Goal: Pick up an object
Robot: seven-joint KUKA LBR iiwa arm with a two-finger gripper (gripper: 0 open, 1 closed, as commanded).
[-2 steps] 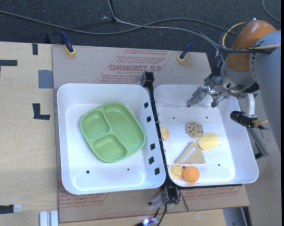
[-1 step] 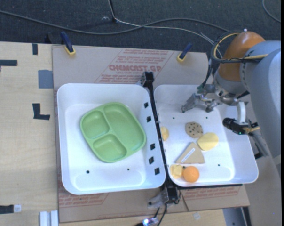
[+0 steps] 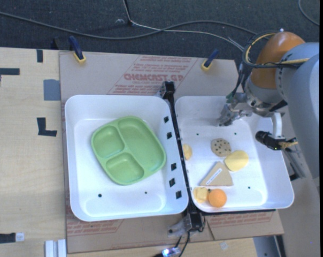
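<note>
The right bin [image 3: 258,197] holds a round cookie with dark chips [image 3: 221,146], a pale yellow lump [image 3: 236,160], a tan wedge-shaped piece [image 3: 216,175], an orange ball [image 3: 217,198], a small yellow piece [image 3: 201,194] beside it, and a small yellowish piece [image 3: 187,152] by the left wall. My gripper [image 3: 226,118] hangs over the bin's far part, above the bare floor and behind the cookie. Nothing shows between its fingers.
The left bin [image 3: 76,143] holds a green divided plate [image 3: 129,149]. Black clips run along the divider between the bins [image 3: 174,143]. The arm's orange band [image 3: 271,58] and grey body fill the right side. Cables lie on the dark floor behind the bench.
</note>
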